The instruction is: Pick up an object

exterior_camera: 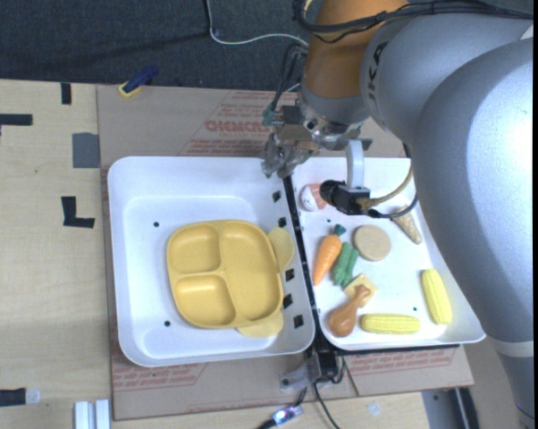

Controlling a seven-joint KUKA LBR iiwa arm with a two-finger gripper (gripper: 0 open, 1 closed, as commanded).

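My gripper (pixel 277 161) hangs over the back end of the wall between the two bins, under the orange band of the wrist. The right bin (pixel 448 329) holds several toy foods: an orange carrot (pixel 326 257), a green vegetable (pixel 345 264), a round tan biscuit (pixel 372 243), a brown drumstick (pixel 346 312), two yellow corn cobs (pixel 436 295) (pixel 390 324), a tan cone (pixel 408 227) and a small red and white piece (pixel 311 197). The red and white piece lies closest to the gripper, just right of and in front of it.
The left bin (pixel 135 239) holds a yellow divided plate (pixel 224 271) lying on another yellow plate (pixel 262 327). A black cable fitting (pixel 343 197) hangs from the arm over the right bin's back. The large grey arm covers the right side.
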